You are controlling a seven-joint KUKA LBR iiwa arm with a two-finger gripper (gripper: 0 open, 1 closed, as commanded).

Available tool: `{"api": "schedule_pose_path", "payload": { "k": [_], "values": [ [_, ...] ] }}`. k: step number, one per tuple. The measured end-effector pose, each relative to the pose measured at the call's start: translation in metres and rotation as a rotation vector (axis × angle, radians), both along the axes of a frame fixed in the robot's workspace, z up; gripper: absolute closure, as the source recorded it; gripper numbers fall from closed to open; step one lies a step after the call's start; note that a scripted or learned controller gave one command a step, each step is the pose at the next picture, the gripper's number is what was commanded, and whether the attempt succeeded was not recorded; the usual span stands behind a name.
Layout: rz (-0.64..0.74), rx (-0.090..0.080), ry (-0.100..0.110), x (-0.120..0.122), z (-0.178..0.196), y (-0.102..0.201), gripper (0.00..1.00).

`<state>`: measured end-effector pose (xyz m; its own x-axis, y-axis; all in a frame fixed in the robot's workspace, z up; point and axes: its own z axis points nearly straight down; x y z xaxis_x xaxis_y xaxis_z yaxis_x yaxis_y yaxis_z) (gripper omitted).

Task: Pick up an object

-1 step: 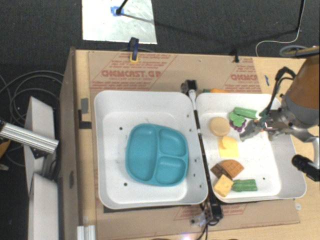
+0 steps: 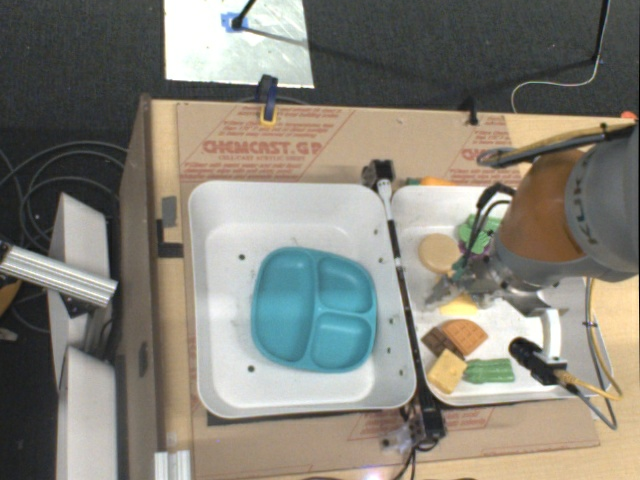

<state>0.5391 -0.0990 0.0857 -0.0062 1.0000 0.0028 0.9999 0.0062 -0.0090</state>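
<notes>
teal plate point(image 2: 315, 308): smooth glossy plastic | bins point(image 2: 215, 268): matt white plastic | bench point(image 2: 300, 138): cardboard

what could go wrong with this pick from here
The right bin is crowded: the tan disc, yellow wedge, brown piece, yellow block and green piece lie close together, so the tool may nudge or catch a neighbour instead of one item. It also works near the divider between the bins, so a bump there could spoil the grasp.
</notes>
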Motion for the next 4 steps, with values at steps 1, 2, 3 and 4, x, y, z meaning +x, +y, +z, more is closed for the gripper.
{"api": "schedule_pose_path", "payload": {
  "k": [1,2,3,4],
  "values": [
    [-0.004,-0.003,-0.012,0.003,0.019,-0.002,1.00],
    [-0.004,-0.003,-0.012,0.003,0.018,-0.002,0.00],
    [-0.009,-0.002,-0.006,-0.055,-0.002,-0.017,0.00],
    [0.002,-0.005,-0.022,0.059,0.000,-0.020,0.00]
  ]
}}
